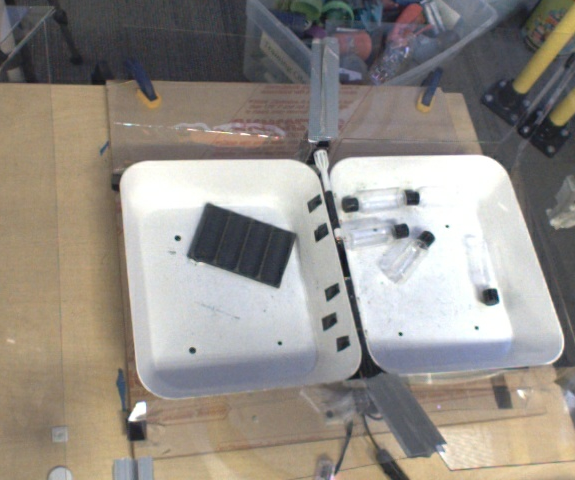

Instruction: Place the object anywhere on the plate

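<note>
While the dark ridged plate (242,244) lies tilted in the left bin (157,358), four clear black-capped vials sit in the right bin (527,343): one (379,200) near the top, one (372,233) below it, one (407,254) slanted beside, one (482,268) well apart to the right; the hand's state cannot be told.

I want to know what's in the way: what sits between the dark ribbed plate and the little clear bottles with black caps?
In the camera view, the bins' raised white rims, with small black clips, separate them.
</note>
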Robot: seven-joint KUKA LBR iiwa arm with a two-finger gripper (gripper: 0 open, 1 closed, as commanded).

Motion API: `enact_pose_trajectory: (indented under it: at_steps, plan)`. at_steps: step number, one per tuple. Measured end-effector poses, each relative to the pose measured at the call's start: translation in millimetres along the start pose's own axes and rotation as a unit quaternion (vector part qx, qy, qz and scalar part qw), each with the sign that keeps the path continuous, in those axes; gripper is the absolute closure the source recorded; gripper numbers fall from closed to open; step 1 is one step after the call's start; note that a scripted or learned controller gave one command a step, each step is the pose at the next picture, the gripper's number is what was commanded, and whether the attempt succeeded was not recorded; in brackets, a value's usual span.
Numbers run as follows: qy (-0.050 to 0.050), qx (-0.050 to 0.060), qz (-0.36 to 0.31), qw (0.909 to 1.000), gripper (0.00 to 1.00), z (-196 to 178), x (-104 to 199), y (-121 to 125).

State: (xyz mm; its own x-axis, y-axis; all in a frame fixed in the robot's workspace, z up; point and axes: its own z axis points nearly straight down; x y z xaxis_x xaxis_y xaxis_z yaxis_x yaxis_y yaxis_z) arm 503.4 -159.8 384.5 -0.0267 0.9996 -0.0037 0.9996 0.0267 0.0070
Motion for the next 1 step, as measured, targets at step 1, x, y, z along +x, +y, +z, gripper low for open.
enact_pose_trajectory:
  at_steps: [1]
  plan:
    - [0.0, 0.0, 0.0, 1.0, 0.0, 0.0, 0.0, 0.0]
